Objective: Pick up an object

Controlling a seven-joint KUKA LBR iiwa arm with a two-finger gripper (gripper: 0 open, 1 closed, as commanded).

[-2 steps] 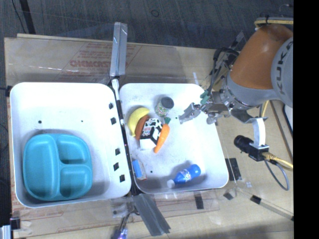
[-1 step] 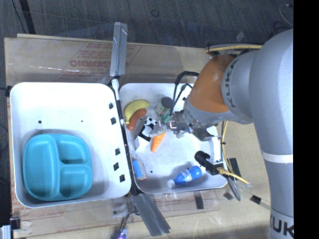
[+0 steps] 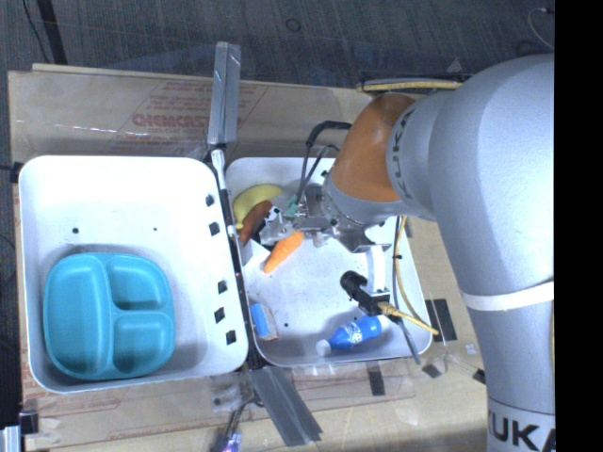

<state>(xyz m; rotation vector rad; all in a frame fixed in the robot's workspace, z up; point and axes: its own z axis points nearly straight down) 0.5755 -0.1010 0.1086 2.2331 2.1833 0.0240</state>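
Dark carpet lies behind a pale table (image 3: 113,102) that carries two shallow white bins side by side. At the upper middle of the right bin (image 3: 311,295) the end effector (image 3: 300,217) hangs low under the wrist, and the bulk above hides its tip, so I cannot tell whether it is open or closed; nothing is visibly gripped. Just below and left of it lies an orange carrot (image 3: 283,251), slanting from upper right to lower left on the bin floor. It looks like the likeliest pick, since it is nearest and lies free of its neighbours. A yellow banana (image 3: 256,199) rests against the bin's upper left wall, close to the carrot's left. Further out, a blue bottle (image 3: 358,332) lies on its side near the lower wall, and a small blue item (image 3: 261,320) sits in the lower left corner; both are well apart from the tool. The orange band (image 3: 367,153) and grey arm (image 3: 490,158) reach in from the right of the frame, bent over the bin for a downward approach. In the left bin (image 3: 113,196), a blue divided tray (image 3: 108,314) sits in the lower left, out of the way.
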